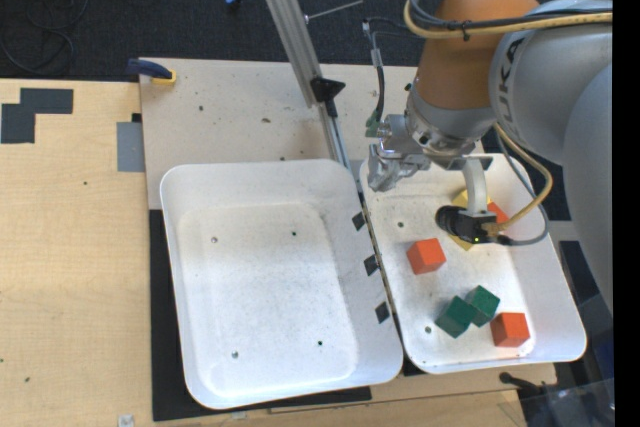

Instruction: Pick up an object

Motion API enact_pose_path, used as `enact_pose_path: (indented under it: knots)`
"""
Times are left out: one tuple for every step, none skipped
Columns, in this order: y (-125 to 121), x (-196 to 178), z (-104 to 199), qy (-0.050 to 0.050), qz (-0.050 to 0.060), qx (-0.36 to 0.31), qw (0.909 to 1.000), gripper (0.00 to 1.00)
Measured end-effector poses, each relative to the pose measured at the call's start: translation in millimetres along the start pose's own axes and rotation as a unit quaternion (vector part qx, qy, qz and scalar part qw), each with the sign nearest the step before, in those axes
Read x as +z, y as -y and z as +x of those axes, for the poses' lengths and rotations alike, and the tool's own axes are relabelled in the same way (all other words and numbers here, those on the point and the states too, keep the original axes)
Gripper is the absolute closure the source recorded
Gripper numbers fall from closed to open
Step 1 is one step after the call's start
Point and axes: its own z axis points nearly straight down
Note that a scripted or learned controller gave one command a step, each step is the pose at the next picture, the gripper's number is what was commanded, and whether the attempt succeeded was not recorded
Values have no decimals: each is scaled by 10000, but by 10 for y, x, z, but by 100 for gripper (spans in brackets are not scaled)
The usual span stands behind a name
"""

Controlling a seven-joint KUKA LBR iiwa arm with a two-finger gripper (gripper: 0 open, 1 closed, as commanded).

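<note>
**Gripper at far-left corner of right bin**

My arm reaches in over the right bin's far side; the left bin lies alongside, rims touching. My gripper hangs close to that shared rim. Whether my grip is spread or closed I cannot tell from this angle. The pickable things all lie in the right bin. What appear to be two green blocks touch each other near the front edge, a front cube, orange, lies just beside them, and a mid cube, also orange, lies apart from my gripper.
</note>
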Motion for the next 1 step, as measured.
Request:
enact_pose_path:
  knots:
    - [-10, -70, 549, 2, -13, -2, 10000, 100]
